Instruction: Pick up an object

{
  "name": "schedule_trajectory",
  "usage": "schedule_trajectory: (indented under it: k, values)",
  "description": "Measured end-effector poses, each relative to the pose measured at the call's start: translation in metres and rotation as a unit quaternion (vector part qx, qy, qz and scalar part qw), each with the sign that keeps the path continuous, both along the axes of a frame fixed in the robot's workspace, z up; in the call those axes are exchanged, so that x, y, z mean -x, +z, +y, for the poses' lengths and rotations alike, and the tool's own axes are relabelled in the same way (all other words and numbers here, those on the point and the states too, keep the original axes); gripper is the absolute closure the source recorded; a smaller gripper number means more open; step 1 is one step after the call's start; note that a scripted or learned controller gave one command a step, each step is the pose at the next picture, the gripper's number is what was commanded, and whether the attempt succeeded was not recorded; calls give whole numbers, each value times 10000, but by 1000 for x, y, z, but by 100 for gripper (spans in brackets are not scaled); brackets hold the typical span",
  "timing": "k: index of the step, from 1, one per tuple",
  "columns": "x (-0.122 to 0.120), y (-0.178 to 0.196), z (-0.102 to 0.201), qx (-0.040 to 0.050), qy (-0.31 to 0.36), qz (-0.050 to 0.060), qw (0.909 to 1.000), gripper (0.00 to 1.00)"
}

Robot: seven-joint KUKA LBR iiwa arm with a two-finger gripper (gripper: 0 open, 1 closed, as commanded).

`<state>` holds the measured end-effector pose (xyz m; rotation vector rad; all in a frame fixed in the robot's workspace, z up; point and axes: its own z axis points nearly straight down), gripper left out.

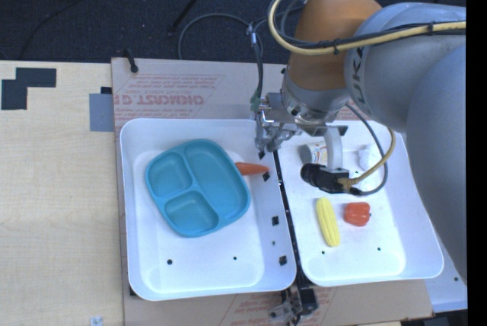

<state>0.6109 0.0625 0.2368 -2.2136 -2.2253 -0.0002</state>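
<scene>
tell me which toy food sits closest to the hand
The carrot: it lies in the left bin just below the hand, beside the blue plate. The corn and red pepper lie farther off in the right bin.

A divided plate [198, 187] is showing light blue against its white bin [144, 256]. A carrot [251, 169] is showing orange. In the other white bin [403, 256], a corn cob [328, 222] is showing yellow beside a red-orange pepper [357, 213]. The tabletop [53, 202] is showing pale wood grain.

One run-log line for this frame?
gripper above bins' divider | orange carrot beside blue plastic divided plate | yellow corn cob right bin
</scene>
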Motion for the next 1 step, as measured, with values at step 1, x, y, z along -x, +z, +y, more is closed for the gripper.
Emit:
schedule_trajectory:
  k: [1]
  values:
    - [7,-11,42,6,-9,18,10000,100]
